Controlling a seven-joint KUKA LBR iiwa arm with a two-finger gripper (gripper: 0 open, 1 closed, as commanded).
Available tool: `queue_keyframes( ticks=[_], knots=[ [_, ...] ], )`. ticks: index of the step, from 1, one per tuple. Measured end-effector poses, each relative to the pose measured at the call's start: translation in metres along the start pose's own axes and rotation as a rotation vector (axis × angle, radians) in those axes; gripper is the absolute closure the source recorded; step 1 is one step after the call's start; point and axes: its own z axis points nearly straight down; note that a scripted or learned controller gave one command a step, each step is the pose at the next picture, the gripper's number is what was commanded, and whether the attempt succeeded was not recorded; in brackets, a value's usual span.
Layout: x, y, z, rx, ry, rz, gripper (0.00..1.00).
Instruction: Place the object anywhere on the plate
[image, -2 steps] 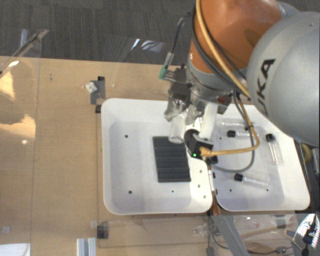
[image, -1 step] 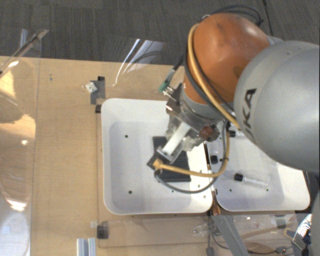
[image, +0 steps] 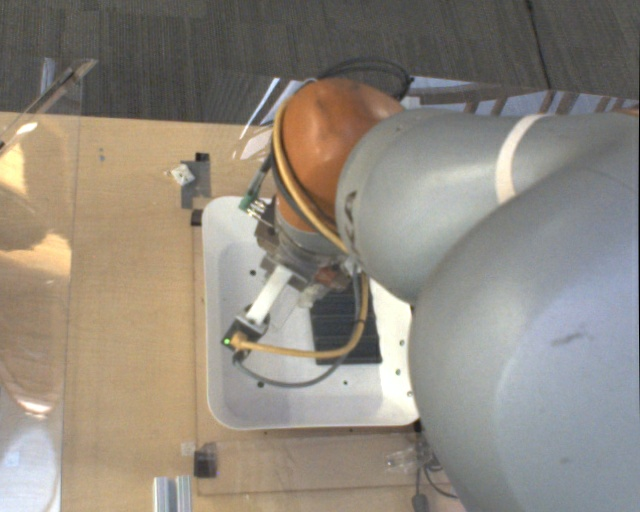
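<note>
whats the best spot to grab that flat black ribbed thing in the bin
Probably from straight above, pinching the black ribbed slab across its left and right edges: it lies flat on the floor of the white bin, with both sides bare. The arm hides its upper end.

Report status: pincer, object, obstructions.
Pincer low over the white bin. Black ribbed slab lies in the bin beside it, hold unconfirmed. Grey arm covers the bin's right part.
</note>
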Motion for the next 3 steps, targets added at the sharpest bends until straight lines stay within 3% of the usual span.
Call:
queue_keyframes(
  ticks=[1, 2, 3],
  knots=[
    [-0.056, -0.021, 0.081, -0.001, 0.002, -0.370, 1.00],
    [-0.036, 0.000, 0.053, -0.004, 0.004, -0.716, 1.00],
    [0.015, 0.086, 0.135, -0.003, 0.001, -0.689, 1.00]
  ],
)
